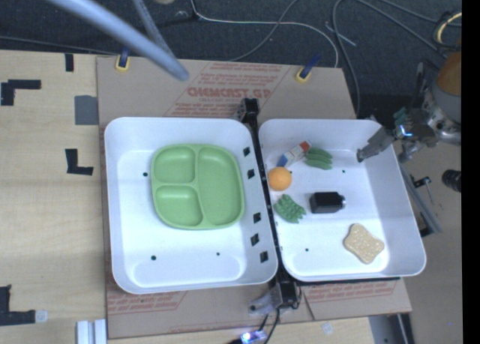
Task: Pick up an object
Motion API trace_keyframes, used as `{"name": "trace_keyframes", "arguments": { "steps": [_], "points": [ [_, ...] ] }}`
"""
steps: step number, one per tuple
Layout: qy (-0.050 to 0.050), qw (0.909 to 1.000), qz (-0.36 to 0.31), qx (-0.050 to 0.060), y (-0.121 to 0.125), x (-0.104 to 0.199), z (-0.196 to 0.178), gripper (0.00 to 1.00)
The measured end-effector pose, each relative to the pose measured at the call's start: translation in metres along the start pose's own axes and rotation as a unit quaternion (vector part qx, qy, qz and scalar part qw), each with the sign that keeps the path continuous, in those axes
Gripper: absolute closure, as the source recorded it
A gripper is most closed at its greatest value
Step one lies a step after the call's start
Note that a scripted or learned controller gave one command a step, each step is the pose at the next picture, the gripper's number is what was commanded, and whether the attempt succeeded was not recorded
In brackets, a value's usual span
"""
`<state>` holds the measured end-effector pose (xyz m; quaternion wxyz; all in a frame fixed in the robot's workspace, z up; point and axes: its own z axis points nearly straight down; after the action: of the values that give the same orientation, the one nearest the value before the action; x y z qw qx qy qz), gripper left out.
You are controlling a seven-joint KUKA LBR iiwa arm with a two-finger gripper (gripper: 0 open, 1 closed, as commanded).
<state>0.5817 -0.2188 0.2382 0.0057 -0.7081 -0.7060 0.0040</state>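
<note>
Claw (373, 149) sits at the right bin's (405, 215) far right rim; can't tell its state. Candidate items: orange ball (279, 178), black block (327, 201), biscuit (364, 243). Risk: ball rolls away, or descent clips the rim.

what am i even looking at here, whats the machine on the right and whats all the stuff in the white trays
One camera fixed above a bench looks down at a slant. At the right edge is a robot arm; its gripper hangs over the right bin's upper right rim, and nothing shows between its fingers. The left bin holds a green divided plate. The right bin holds an orange ball, a black block, a tan biscuit-like piece, two green leafy pieces and a small red, white and blue item too small to identify.
</note>
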Motion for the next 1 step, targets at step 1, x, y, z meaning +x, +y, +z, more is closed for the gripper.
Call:
{"name": "trace_keyframes", "arguments": {
  "steps": [1],
  "points": [
    [-0.002, 1.0000, -0.002, -0.006, 0.0026, 0.0006, -0.0078, 0.00]
  ]
}}
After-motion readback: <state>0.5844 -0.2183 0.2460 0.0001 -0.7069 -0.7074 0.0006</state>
